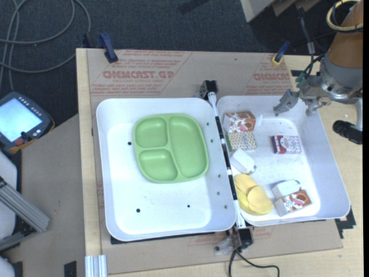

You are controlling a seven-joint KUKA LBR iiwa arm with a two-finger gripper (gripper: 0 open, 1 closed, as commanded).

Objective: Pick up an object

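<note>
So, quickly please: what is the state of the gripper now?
Gripper: jaws open, holding nothing, above the right bin's upper edge.

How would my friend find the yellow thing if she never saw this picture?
Look in the right-hand white bin, the one full of little packages. Go to its near left corner, next to the green tray's bin. The yellow thing lies there, soft-edged and plain yellow, while its neighbours are printed cartons.

pale green tray [171, 148] in a white bin [115, 201]; yellow pieces [253, 196] beside red-and-white cartons [286, 144].
</note>
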